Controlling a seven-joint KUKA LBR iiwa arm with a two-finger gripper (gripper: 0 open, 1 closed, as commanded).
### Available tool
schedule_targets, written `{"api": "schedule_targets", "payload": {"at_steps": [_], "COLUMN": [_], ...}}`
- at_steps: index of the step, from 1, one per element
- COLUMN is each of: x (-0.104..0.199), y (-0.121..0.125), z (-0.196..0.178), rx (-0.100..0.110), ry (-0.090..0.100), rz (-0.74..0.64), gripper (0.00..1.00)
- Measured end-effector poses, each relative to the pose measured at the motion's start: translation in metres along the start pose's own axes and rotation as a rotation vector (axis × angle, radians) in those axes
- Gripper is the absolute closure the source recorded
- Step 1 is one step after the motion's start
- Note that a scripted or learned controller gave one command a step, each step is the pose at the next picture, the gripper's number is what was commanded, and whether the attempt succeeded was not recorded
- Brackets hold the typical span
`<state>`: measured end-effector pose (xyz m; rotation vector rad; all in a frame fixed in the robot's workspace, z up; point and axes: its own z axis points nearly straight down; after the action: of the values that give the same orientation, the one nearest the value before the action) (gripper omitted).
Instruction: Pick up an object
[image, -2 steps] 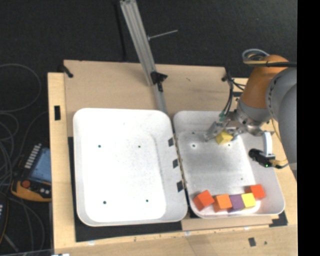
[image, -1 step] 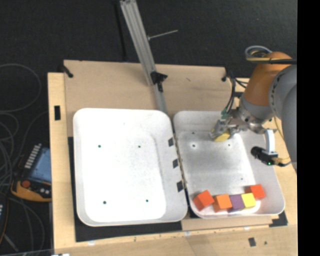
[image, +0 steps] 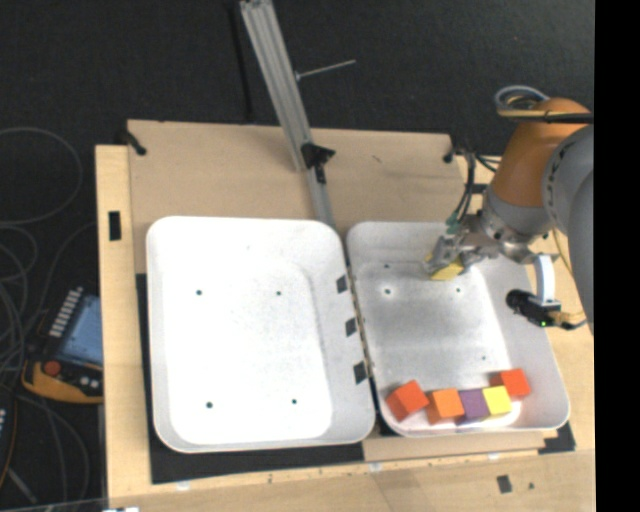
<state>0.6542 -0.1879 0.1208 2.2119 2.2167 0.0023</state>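
Near far edge of right bin (image: 520, 345), claw (image: 447, 262) grips yellow block (image: 446, 270), seemingly by its top. Lift straight, slowly, or it slips. Other blocks (image: 458, 400) sit along near edge, well apart.

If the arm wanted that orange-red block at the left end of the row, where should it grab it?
Probably from straight above, gripping the orange-red block across its near and far faces. Its right face touches the orange block and the bin wall curves close beside and below it, leaving little finger room there. It sits slightly turned, so the gripper should rotate to match.
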Motion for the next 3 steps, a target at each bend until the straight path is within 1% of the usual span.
{"api": "schedule_targets", "payload": {"at_steps": [1,2,3], "x": [0.084,0.040,0.147], "y": [-0.023,-0.034,0.014], "z": [-0.114,-0.202,-0.182], "rx": [0.000,-0.001,0.007], "ry": [0.007,0.001,0.008], "rz": [-0.005,0.004,-0.007], "gripper": [1.00,1.00,1.00]}}
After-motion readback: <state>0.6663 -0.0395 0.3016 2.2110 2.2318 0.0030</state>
